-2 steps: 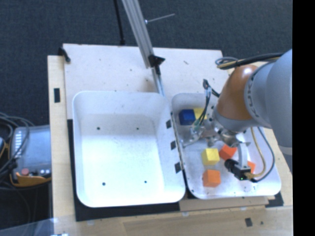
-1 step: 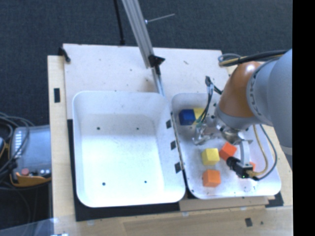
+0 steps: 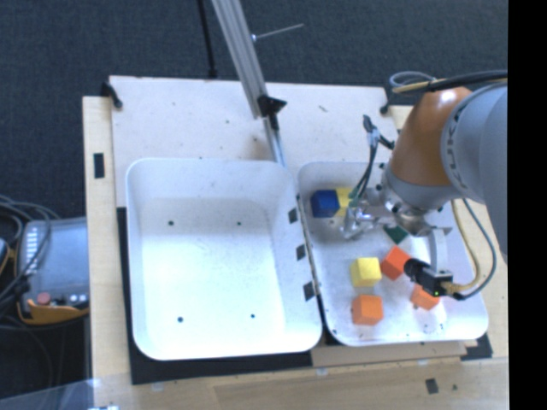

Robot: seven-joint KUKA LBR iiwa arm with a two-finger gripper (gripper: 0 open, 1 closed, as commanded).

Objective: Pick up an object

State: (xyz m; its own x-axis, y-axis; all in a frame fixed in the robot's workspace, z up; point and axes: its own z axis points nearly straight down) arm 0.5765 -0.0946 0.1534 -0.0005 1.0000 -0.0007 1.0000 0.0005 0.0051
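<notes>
Robot arm's gripper (image 3: pixel 355 220) hovers low in the right bin (image 3: pixel 466 323), just beside a blue block (image 3: pixel 324 203) and poised to grasp; jaw opening cannot be told; next it must settle over that block and close; other blocks lie below the blue one

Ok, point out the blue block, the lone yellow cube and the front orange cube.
Blue block (image 3: pixel 324 203), camera view, top face.
Yellow cube (image 3: pixel 366 271), camera view, top face.
Front orange cube (image 3: pixel 367 309), camera view, top face.
</notes>
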